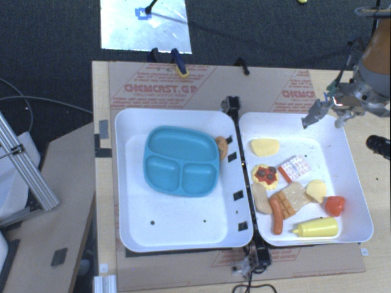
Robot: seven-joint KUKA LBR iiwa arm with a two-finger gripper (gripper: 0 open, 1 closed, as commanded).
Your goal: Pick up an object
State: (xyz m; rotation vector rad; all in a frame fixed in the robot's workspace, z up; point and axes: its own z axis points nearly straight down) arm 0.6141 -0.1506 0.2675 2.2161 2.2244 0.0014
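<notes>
Toy food fills the right bin (pixel 360 182), all of it set apart from the blue tray (pixel 181 162) that lies in the left bin (pixel 131 182). Counting outward from that tray: a small orange piece (pixel 221 146) rests just beside the tray's right edge, still in the left bin. Across the divider lie a yellow slice (pixel 265 146), a small pizza (pixel 266 174), a wrapped candy (pixel 294 167), a sausage (pixel 276 213) on a piece of toast (pixel 292 196), a pale yellow chunk (pixel 316 190), a tomato (pixel 334 205) and, farthest down, a yellow bottle (pixel 316 227).

Well away from the tray, over the right bin's far upper corner, the gripper (pixel 324 116) hangs above the rim with its fingers spread apart and nothing between them. No piece lies under it there.

Trouble could come from the crowding, I think. The sausage, toast and chunk touch or nearly touch, so a finger coming down might land on a neighbour and shove the pile. The round tomato could roll out of a closing grip. A descent from where it now hangs might strike the bin wall instead.
</notes>
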